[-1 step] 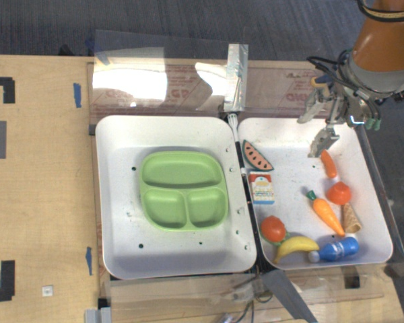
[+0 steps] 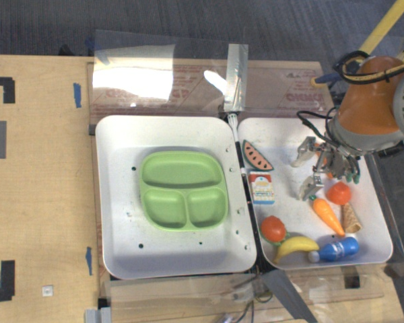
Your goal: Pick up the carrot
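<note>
The bench (image 2: 34, 180) is pale wood, and on it sit two shallow white bins side by side. The left bin (image 2: 114, 147) holds a green divided plate (image 2: 184, 188) with three compartments. The right bin (image 2: 377, 241) is crowded with toy food, and its upper right corner is hidden under the arm (image 2: 370, 103), whose orange band bulges in from the right and is cut off at the edge.

Below that band the gripper (image 2: 316, 170) hangs over the upper middle of the right bin, its metal fingers (image 2: 303, 152) spread apart with nothing between them; wires and fittings around them make the tips hard to read.

The carrot (image 2: 327, 216) lies just below the gripper, slanting down to the right, apart from the fingers. An orange-red ball (image 2: 338, 194) touches its upper end, a cone-shaped piece (image 2: 351, 217) lies just beside it. Lower down are a blue bottle (image 2: 338, 249), a banana (image 2: 296, 247) and a tomato (image 2: 273, 229). A small carton (image 2: 262, 188) and a watermelon slice (image 2: 257, 156) sit along the left wall.
</note>
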